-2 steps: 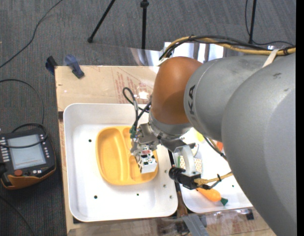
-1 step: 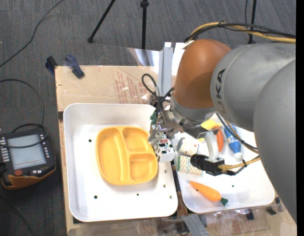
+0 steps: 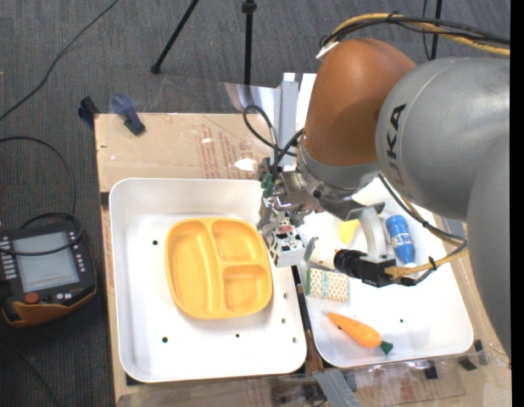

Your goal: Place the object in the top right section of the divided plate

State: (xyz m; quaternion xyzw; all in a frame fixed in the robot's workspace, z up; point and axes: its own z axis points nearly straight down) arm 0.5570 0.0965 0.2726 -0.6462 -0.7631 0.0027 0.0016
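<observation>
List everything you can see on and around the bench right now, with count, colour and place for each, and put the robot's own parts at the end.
divided plate: one, yellow, in the left bin
left bin: one, white, left half of the bench
right bin: one, white, right half of the bench
carrot: one, orange with a green end, near the front of the right bin
patterned packet: one, pale with coloured dots, right bin by the divider
bottle: one, blue and white, back of the right bin
teach pendant: one, grey and orange, on the floor at left
arm: one, grey with an orange band, reaching in from the right
end effector: one, over the edge between the two bins
</observation>
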